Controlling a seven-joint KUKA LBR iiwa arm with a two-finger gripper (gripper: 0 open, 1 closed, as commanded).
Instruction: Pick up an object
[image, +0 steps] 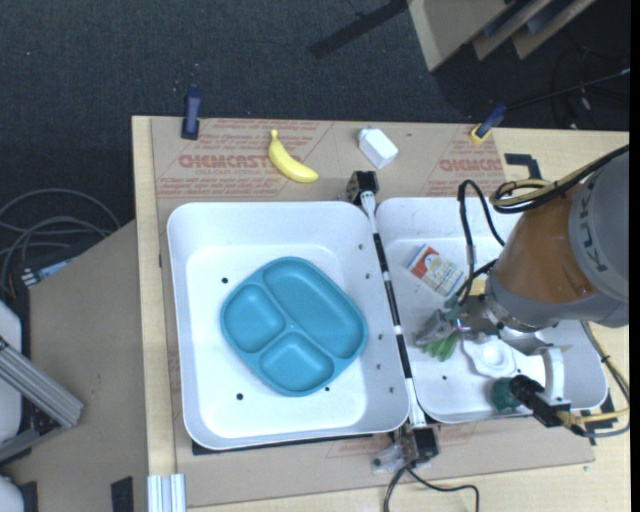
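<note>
Blue plastic is taking up most of the left bin (190, 300): a divided tray (290, 325) is lying flat in the middle of it, well apart from the work. Behind that bin, out on the bench, a banana (290, 160) and a small white block (378, 148) are sitting outside both bins.

Moving right, past the strip where the bins are meeting, the right bin (440, 225) is holding the smaller things. A white packet (436, 268) with red and blue print is lying towards its far side. Nearer the front, a green object (443, 347) is lying on the bin floor, and the gripper (452, 322) is hanging just over its upper end, close enough that the two may be touching. Whether the gripper is released or clenched on the green object is not something this slanted view is settling; I cannot tell. Just right of it a small white piece (490, 357) is resting, and a teal thing (502, 394) is sitting near the front wall. The arm (545, 260) is reaching in over the bin's right half.

By my reading, the grasp step is in hand: the gripper is going low on the green object, with the lift not yet done. The next move is calling for a firm closure around that object and a straight rise, keeping clear of the white piece beside it.
</note>
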